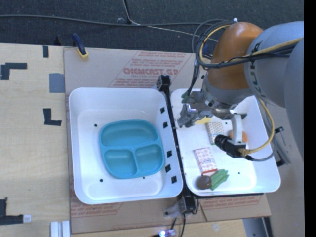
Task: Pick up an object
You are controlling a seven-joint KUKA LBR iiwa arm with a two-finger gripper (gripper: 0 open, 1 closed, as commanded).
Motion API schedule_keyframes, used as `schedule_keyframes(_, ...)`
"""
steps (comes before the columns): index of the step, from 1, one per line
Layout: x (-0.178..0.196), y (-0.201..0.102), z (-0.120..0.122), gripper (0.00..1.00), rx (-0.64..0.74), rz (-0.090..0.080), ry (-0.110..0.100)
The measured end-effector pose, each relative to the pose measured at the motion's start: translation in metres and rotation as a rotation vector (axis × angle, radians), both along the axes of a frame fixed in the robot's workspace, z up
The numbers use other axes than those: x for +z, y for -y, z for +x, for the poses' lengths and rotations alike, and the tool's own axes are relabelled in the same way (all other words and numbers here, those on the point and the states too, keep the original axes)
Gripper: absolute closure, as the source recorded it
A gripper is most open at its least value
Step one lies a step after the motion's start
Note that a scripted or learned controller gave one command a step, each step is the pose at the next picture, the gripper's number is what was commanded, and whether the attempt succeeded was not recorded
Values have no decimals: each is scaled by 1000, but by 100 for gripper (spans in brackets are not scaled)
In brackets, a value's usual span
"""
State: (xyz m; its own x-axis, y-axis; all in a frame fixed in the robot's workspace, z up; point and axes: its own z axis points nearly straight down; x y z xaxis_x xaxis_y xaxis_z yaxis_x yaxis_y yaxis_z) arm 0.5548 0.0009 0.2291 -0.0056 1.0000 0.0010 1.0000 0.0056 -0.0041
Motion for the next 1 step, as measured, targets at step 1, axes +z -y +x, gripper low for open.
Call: schedule_keyframes(1,-12,-54,-14,100,1,0,0)
